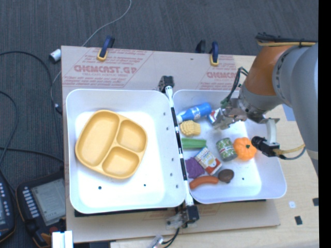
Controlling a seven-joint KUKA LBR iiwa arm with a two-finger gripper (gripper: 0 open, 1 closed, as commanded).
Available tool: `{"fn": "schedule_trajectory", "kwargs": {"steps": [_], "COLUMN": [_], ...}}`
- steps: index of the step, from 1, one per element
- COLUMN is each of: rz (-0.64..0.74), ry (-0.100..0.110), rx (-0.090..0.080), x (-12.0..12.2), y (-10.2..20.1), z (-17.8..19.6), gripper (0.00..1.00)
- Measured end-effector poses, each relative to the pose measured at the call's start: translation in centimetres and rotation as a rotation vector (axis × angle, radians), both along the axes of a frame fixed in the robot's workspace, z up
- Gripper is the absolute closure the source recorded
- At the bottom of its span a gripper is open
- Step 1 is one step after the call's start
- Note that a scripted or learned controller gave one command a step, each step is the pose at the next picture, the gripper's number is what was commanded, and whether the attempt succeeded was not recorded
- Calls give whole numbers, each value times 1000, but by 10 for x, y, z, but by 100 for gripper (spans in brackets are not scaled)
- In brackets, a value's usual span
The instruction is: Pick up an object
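Observation:
My gripper is down in the right bin, in its upper middle part. It sits just right of a blue bottle and above a small green can. Something small and red-white shows at the gripper's left side, too hidden to identify. An orange pumpkin lies right of the can. Also in this bin are a yellow corn piece, a green cucumber, a red-white carton, a purple item, a red sausage and a brown lump.
The left bin holds a yellow divided plate. A metal divider runs between the bins. The arm's grey body and orange band come in from the upper right. Cables lie on the floor to the left.

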State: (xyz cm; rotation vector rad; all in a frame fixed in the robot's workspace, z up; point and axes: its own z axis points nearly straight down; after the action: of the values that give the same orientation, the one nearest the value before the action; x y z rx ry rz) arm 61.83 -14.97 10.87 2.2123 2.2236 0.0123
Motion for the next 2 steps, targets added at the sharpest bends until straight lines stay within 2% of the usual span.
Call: {"fn": "schedule_trajectory", "kwargs": {"steps": [1,2], "rz": [0,1], "ry": [0,-1], "rx": [0,1], "x": [0,1], "y": [0,1], "z": [0,10], "gripper": [0,100]}}
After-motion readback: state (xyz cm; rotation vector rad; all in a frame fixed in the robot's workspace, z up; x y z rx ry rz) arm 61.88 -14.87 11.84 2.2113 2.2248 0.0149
